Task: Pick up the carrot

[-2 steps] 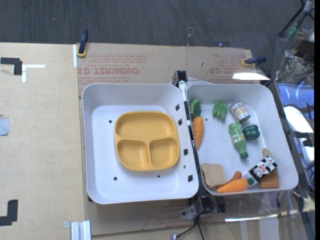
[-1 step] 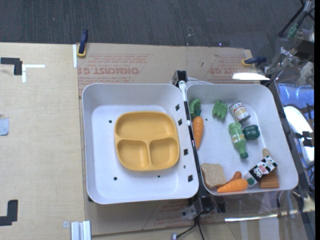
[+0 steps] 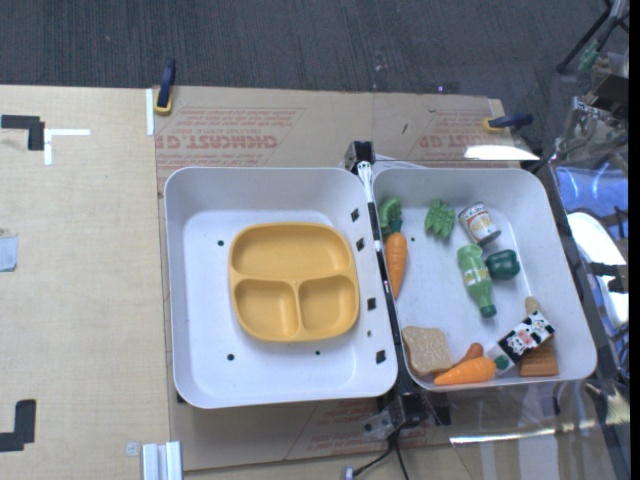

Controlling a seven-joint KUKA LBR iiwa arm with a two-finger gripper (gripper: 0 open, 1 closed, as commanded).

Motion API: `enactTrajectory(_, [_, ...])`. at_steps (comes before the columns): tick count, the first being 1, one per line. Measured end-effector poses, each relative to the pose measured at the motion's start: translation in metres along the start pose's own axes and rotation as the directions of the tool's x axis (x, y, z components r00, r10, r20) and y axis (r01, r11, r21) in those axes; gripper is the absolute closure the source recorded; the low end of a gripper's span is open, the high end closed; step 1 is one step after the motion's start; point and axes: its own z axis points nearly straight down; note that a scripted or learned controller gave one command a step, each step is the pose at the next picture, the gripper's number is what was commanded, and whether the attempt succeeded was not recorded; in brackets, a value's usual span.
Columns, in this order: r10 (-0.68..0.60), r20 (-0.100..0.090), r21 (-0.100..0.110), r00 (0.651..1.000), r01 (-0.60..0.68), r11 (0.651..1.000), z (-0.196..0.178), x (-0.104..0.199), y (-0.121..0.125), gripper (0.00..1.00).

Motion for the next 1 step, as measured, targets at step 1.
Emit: enactTrajectory(1, [0.001, 0.000, 0.001, 1.000, -0.001, 1.000, 0.0002, -0.0001, 0.0000, 0.00])
